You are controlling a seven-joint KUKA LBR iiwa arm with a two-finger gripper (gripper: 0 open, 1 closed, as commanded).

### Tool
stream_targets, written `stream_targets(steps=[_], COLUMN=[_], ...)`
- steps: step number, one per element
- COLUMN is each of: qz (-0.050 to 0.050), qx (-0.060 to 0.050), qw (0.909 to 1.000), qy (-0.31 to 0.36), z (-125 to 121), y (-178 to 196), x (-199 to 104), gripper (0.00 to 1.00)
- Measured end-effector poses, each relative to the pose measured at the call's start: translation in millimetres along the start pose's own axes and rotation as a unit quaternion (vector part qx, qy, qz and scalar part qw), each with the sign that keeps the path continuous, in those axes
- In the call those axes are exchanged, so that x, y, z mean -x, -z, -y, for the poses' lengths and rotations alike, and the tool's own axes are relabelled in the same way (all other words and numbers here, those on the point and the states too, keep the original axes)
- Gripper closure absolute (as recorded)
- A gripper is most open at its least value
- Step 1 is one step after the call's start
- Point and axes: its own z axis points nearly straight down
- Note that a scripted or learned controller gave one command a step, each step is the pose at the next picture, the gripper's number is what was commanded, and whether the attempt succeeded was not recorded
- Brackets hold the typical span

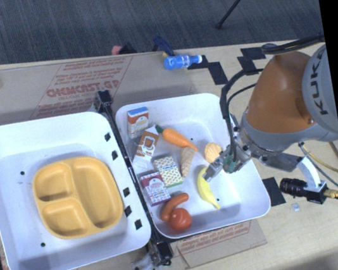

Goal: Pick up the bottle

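The bottle (181, 62) — a small blue one with a white cap end — lies on its side on the desk (52, 86), beyond the far rim of the right bin (248, 204) and outside both bins; nothing grips it, so I judge the pick as not yet done, with the whole of the reach and the closing on it left to do.

The hand (218, 168) is well apart from the bottle; it hangs low inside the right bin near that bin's right wall, among the toy food. Just beside it lie the yellow banana (206, 190) and a pale round piece like a bread roll (213, 151); whether the hand touches either I cannot tell from this slant. Its tips are small and dark against the clutter, and I cannot tell how the hand stands — spread or pressed together — nor can anything be seen pinched in it.

The rest of the right bin holds a carrot (176, 137), small cartons (138, 121), a sausage (173, 204) and a tomato (179, 220); the left bin (1, 204) carries a yellow divided tray (76, 196).
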Motion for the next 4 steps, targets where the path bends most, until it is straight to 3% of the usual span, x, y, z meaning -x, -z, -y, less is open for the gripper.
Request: stream_targets(steps=[1, 2, 3, 4], qz=[0.0, 0.001, 0.001, 0.002], qx=[0.0, 0.001, 0.0, 0.001], qw=[0.9996, 0.9992, 0.9983, 0.9942], qy=[0.027, -0.039, 0.058, 0.107], z=[-12.0, 8.8, -17.7, 5.1], y=[-0.6, 54.0, 12.6, 1.0], x=[-26.3, 19.8, -38.9, 11.6], gripper=[1.0, 1.0, 1.0, 1.0])
